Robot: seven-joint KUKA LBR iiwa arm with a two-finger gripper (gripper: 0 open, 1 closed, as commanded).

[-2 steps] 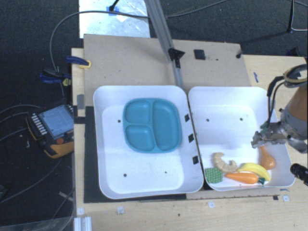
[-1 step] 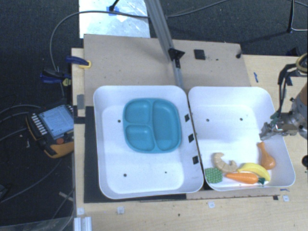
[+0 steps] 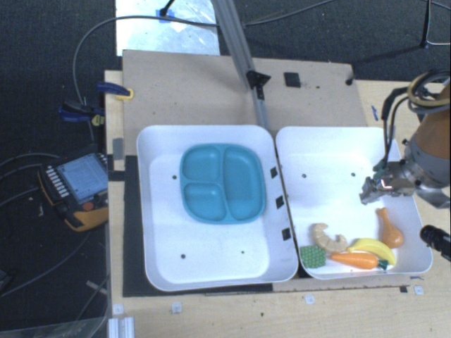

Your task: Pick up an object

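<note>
In the right bin (image 3: 331,146), several toy foods lie along the front edge: a green piece (image 3: 313,256), a beige cashew-shaped piece (image 3: 329,238), a yellow banana (image 3: 373,247), an orange carrot (image 3: 355,260) and an orange-brown drumstick (image 3: 390,228). My gripper (image 3: 377,187) hangs over the right side of that bin, just above and left of the drumstick. I see nothing between its fingers.
The left bin (image 3: 158,252) holds a blue divided plate (image 3: 223,182). A grey pole (image 3: 237,37) slants across the cardboard behind the bins. A handheld device (image 3: 76,189) and cables lie on the floor at left.
</note>
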